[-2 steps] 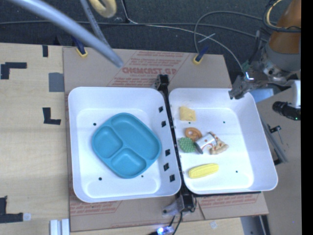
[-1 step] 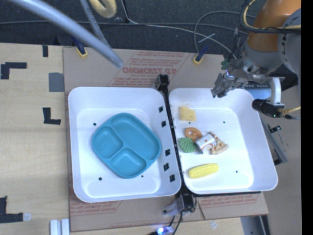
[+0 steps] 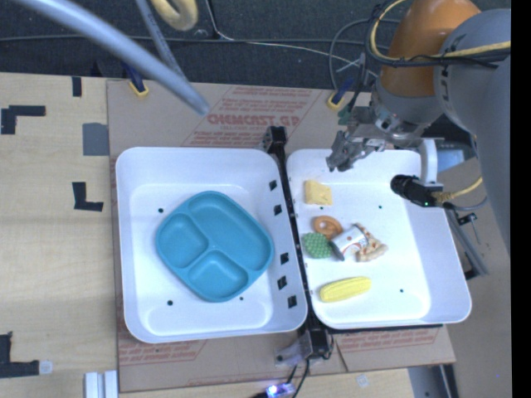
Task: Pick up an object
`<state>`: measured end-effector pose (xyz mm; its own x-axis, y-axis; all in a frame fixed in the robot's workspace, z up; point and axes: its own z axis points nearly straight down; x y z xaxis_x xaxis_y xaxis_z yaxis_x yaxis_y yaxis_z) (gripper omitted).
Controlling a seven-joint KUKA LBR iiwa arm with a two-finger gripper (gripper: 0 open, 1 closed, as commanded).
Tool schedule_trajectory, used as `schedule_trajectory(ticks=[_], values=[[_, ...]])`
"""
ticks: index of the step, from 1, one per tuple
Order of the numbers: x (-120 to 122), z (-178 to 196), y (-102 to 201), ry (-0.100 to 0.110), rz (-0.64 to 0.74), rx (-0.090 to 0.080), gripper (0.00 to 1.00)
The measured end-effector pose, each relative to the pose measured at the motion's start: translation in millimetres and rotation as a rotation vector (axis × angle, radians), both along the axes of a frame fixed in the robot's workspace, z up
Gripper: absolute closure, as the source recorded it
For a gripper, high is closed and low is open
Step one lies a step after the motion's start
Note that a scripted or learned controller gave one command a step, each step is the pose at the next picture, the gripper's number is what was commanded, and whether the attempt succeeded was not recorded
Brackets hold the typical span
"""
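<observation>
The right bin (image 3: 431, 293) holds several small items. A yellow cheese wedge (image 3: 318, 192) lies near its back left. A brown pretzel-like piece (image 3: 327, 225), a green leafy piece (image 3: 315, 245), a small red-and-white can (image 3: 351, 240) and a tan lumpy piece (image 3: 372, 249) cluster in the middle. A yellow corn cob (image 3: 344, 288) lies toward the front. My gripper (image 3: 342, 157) hangs over the bin's back edge, above and right of the cheese, with nothing visible between its dark fingers.
The left bin (image 3: 137, 222) holds a blue divided tray (image 3: 214, 245). A black clip divider (image 3: 280, 189) joins the two bins. Cables loop behind the arm's orange band (image 3: 423, 23). A grey pole (image 3: 99, 31) crosses the upper left.
</observation>
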<state>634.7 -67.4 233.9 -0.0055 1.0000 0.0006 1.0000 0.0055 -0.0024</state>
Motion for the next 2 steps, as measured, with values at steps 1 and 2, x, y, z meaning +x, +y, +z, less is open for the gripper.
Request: schedule_trajectory(ticks=[1,2], values=[[2.5,3.9,61.2,-0.001,0.001,0.0,1.0],[6.8,-0.9,125.4,-0.001,0.002,0.0,1.0]])
